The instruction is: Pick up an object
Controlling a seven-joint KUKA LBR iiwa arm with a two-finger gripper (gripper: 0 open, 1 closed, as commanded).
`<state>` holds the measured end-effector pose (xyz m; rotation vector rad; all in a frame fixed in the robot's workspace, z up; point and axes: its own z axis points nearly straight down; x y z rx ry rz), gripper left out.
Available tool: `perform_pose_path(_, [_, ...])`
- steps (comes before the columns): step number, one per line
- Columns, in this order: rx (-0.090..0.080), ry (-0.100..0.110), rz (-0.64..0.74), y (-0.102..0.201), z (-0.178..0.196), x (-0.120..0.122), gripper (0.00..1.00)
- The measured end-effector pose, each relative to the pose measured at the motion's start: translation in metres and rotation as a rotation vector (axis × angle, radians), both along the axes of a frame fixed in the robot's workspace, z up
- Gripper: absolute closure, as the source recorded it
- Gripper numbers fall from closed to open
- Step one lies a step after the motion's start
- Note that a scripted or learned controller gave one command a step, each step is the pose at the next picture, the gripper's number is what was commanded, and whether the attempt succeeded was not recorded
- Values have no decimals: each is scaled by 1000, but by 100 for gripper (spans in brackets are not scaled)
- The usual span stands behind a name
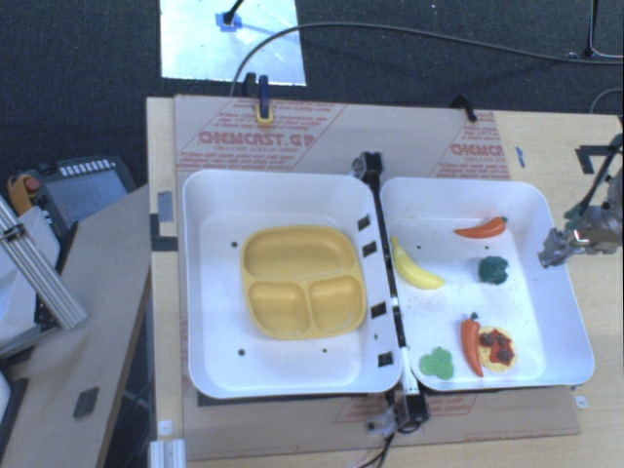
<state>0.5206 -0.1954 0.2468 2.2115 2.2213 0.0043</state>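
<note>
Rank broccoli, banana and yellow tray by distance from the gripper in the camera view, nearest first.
Measured from the gripper, at the right bin's right rim:
1. Broccoli, right bin, just to the gripper's left in the view.
2. Banana, along the right bin's left wall.
3. Yellow tray, middle of the left bin.

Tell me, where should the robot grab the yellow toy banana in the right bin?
Probably around the middle of the curved yellow toy banana, coming straight down, fingers closing across its narrow width. It lies flat and slanted beside the right white bin's left wall, so an approach from that side looks cramped. The gripper sits at the bin's right edge.
</note>
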Motion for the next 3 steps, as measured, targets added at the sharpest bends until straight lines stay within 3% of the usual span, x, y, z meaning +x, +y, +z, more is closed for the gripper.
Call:
perform_pose_path(2, [3,3,5,86,-3,32,100])
perform_pose_path(3, [4,2,6,143,3,47,100])
